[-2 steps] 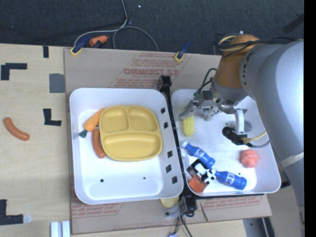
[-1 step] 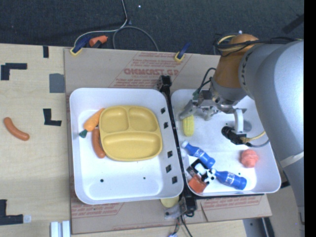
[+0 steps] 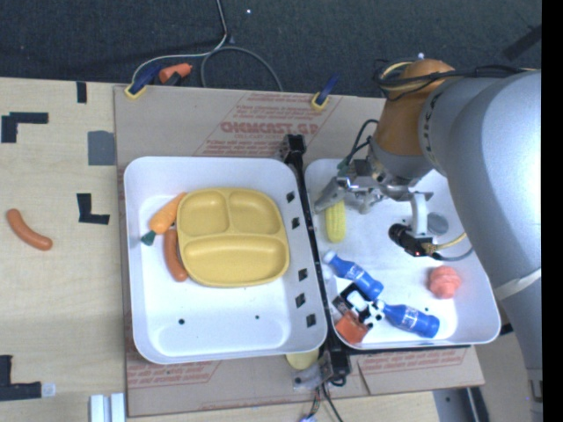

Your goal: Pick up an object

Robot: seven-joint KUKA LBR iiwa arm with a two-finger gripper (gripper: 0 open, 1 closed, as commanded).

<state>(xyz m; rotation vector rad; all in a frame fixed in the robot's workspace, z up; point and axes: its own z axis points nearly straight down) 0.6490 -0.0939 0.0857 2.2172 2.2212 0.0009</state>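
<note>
Camera view shows the end effector [image 3: 352,192] low over the right bin [image 3: 475,319], close beside a yellow corn cob [image 3: 335,222] near that bin's left wall; whether it is open or closed cannot be told from here, and nothing is seen held in it. The cob looks like a small plastic toy: probably light and stiff, its bumpy sides giving fair grip, best taken across its short middle. It is pale yellow, stubby and lies lengthwise along the wall. Further down the bin lie two blue bottles [image 3: 355,276], a small black-and-white toy [image 3: 365,306] and a pink lump [image 3: 446,281]. The left bin [image 3: 211,337] holds a yellow divided plate [image 3: 233,236], a carrot [image 3: 163,215] and a sausage [image 3: 174,258].
</note>
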